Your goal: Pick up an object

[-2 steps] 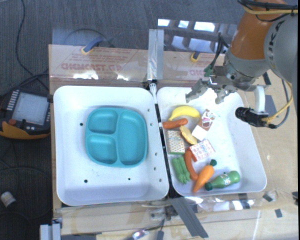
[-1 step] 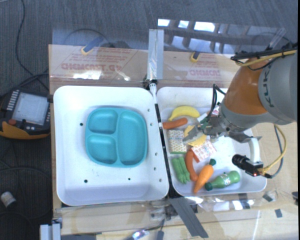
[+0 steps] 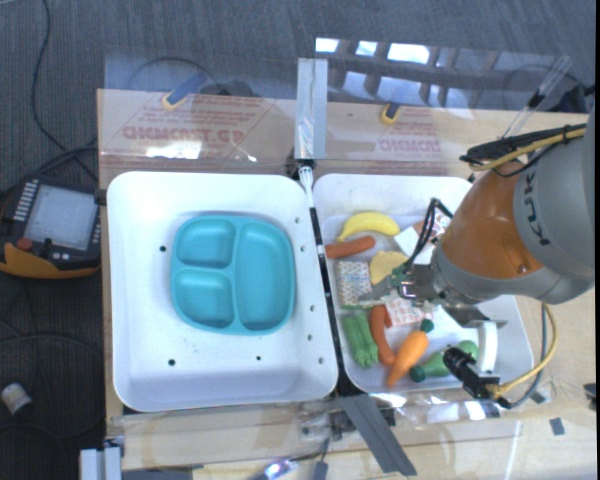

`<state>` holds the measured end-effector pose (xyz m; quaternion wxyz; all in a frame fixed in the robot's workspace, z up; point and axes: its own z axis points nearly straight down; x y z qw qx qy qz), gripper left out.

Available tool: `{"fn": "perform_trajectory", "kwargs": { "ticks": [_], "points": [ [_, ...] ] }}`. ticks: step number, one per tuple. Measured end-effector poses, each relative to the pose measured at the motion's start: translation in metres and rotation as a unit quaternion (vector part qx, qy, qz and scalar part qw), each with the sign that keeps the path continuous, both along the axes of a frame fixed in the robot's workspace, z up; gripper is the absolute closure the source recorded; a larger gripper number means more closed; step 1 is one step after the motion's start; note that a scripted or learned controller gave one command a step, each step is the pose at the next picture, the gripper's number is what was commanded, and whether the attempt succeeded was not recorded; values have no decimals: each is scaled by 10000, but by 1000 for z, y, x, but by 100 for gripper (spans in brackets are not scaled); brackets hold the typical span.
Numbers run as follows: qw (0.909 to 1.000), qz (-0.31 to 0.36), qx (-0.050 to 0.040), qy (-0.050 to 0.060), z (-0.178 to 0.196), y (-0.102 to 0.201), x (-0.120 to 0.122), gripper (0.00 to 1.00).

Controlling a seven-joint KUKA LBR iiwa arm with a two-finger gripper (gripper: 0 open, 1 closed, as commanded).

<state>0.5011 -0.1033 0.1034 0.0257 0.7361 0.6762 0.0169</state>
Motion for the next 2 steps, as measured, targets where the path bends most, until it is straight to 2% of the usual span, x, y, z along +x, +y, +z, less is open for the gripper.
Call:
{"fn": "perform_trajectory", "kwargs": {
  "ticks": [1, 2],
  "points": [
    [9994, 321, 35, 140, -1, -27, 92, 0],
    [9979, 579, 49, 294, 5, -16, 122, 0]
  ]
}}
